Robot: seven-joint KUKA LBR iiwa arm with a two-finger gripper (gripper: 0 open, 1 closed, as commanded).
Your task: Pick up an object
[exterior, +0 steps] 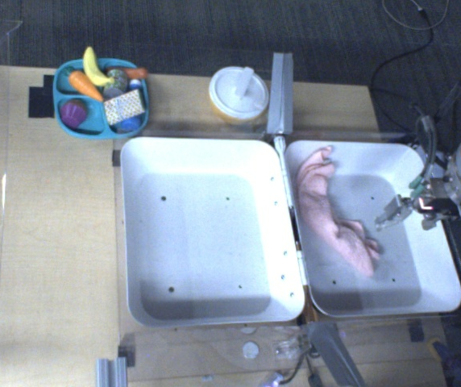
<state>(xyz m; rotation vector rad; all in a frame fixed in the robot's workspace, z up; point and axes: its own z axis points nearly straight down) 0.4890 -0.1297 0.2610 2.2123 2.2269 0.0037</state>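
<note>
A pale wooden bench (45, 240) carries two bins; in the right bin (436, 293) a pink cloth (331, 216) lies left of the gripper (408, 210), whose fingers seem parted, holding nothing.

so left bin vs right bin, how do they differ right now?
The left bin shows only its bare white floor; the right bin holds a pink cloth along its left side. The gripper hangs over the right bin, not the left bin. Both are shallow, white, rounded-corner bins.

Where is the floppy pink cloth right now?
The pink cloth lies in the right bin, along its left wall, beside the left bin. The tool is just to its right.
</note>
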